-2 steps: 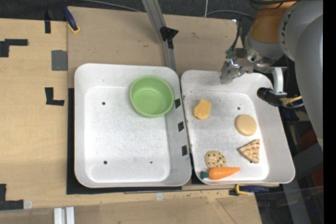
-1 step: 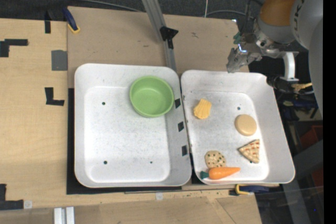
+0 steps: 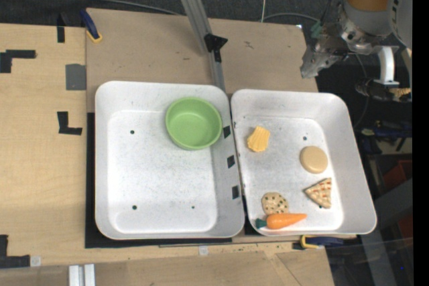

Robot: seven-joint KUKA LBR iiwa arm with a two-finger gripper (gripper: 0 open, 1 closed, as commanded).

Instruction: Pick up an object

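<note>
- Your gripper (image 3: 315,63) hangs above the right bin's (image 3: 348,144) far edge; I cannot tell its state.
- Green bowl (image 3: 194,122) sits in the left bin (image 3: 114,164).
- Carrot (image 3: 285,220) touches the cookie (image 3: 273,202).

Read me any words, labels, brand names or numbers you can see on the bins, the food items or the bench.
None: no readable text shows anywhere.
The green bowl, carrot, cracker and pizza slice are unmarked.
The black tape pieces on the bench form shapes, not letters.
</note>
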